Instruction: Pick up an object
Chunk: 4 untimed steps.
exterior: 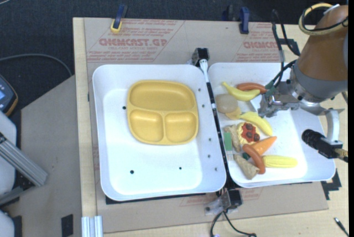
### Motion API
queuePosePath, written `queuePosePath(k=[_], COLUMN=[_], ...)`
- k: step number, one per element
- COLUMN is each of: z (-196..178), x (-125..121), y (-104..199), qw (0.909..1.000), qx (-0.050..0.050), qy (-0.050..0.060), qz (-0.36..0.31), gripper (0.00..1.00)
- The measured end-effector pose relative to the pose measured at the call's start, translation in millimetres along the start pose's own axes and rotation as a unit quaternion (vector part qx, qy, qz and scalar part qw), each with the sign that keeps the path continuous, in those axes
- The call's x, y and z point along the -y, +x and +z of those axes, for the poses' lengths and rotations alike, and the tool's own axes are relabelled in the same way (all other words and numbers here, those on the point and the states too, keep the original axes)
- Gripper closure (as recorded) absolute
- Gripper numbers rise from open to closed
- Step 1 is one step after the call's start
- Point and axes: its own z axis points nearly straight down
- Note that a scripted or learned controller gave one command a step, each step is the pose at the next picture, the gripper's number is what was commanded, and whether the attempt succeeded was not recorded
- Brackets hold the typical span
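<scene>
The gripper (269,104) hangs low in the right bin (315,172); whether the jaws are open or closed cannot be determined. The nearest object, a yellow toy banana (258,121), lies just on its near-left side, long axis running far-left to near-right. A second banana (241,92) lies far-left of the gripper.

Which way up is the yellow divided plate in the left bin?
Right side up. The yellow divided plate lies flat in the left bin, its three compartments facing up, nothing in them.
</scene>
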Motion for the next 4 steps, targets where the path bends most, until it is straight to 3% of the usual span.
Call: queuePosePath(k=[1,2,3,4], z=[-22,-29,-12,-32], x=[-1,14,16,13], y=[0,57,78,79], qw=[1.0,1.0,1.0,1.0], qx=[0.0,-0.002,-0.002,-0.001], qy=[0.001,0.004,0.005,0.001], qz=[0.0,-0.002,0.0,0.0], gripper=[1.0,1.0,1.0,1.0])
